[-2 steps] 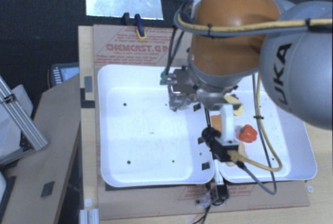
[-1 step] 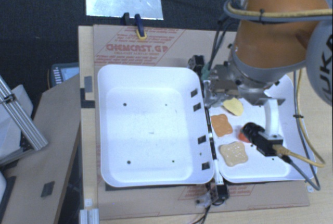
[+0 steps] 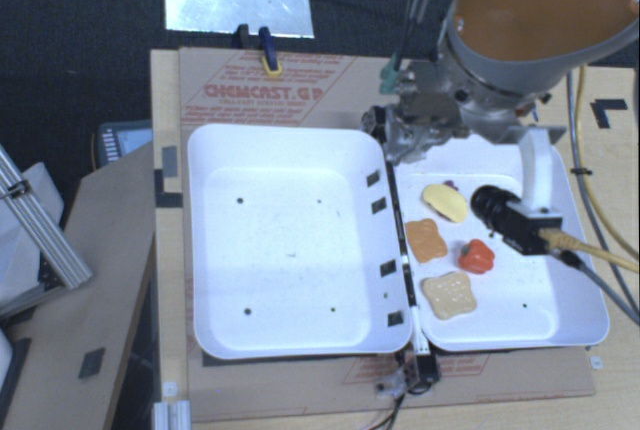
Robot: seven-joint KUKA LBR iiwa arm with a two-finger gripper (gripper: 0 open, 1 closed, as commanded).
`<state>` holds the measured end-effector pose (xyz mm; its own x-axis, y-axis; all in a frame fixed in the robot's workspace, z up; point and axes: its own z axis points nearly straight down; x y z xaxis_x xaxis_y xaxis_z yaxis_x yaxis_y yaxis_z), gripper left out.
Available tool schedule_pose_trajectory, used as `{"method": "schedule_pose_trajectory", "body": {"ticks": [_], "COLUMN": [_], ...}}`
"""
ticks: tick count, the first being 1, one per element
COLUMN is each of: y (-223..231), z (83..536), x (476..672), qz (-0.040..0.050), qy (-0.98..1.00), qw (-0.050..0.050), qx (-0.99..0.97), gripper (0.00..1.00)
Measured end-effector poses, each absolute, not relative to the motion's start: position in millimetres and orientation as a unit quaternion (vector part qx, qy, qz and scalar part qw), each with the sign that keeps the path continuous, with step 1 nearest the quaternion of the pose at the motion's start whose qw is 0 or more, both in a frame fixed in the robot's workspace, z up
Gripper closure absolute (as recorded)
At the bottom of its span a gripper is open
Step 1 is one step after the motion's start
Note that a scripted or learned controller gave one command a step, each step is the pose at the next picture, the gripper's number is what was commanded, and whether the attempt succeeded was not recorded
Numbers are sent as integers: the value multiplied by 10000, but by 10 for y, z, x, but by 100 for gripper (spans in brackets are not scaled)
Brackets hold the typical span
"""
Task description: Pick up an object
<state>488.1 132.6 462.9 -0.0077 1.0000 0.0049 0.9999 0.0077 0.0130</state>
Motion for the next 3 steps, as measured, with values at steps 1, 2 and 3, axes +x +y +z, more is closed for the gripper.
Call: {"method": "schedule_pose_trajectory", "body": {"ticks": [1, 2, 3], "y": [1796, 2116, 2355], "z": [4988, 5370, 5346], "x": [4864, 4862, 5116], "qz": [33, 32, 13], "qy": [7102, 7098, 7095], "qw": [8, 4, 7], "qx": [7040, 7044, 7047], "gripper": [100, 100, 100]}}
